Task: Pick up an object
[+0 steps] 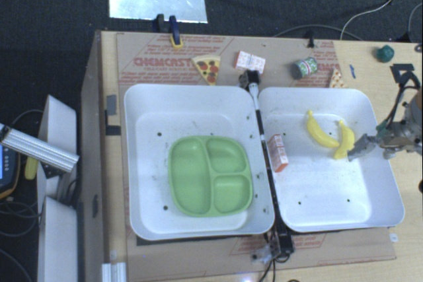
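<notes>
Two yellow bananas lie in the right bin (330,208): one (319,131) toward the middle, the other (344,139) just right of it. A small orange carton (278,152) rests by that bin's left wall. My gripper (367,143) reaches in from the right edge, its grey fingers low over the bin's right side, right beside the second banana's lower end. Nothing shows between the fingers.
The left bin (149,142) holds a green divided plate (210,175). On the bench behind the bins lie a pizza-slice toy (207,68), a small white pack (250,61), a green can (305,67) and a teal ball (385,53). Cables run at the back right.
</notes>
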Available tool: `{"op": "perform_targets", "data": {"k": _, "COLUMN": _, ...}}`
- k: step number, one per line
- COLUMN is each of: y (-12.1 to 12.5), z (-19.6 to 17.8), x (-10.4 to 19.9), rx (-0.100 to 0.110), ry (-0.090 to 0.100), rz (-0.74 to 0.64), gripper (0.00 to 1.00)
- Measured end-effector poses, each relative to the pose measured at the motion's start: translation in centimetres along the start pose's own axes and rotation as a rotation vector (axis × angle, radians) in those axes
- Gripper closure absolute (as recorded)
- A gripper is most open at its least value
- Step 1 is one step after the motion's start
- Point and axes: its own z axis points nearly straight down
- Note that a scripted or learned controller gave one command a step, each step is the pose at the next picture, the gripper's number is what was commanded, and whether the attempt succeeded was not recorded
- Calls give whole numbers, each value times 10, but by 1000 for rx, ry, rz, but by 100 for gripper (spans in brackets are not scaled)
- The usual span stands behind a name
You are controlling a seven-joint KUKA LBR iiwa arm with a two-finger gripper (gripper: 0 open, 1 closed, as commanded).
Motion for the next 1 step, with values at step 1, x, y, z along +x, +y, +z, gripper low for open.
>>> {"op": "perform_targets", "data": {"k": 1, "y": 57, "z": 100, "x": 19, "rx": 2, "ry": 1, "rz": -1, "gripper": 0}}
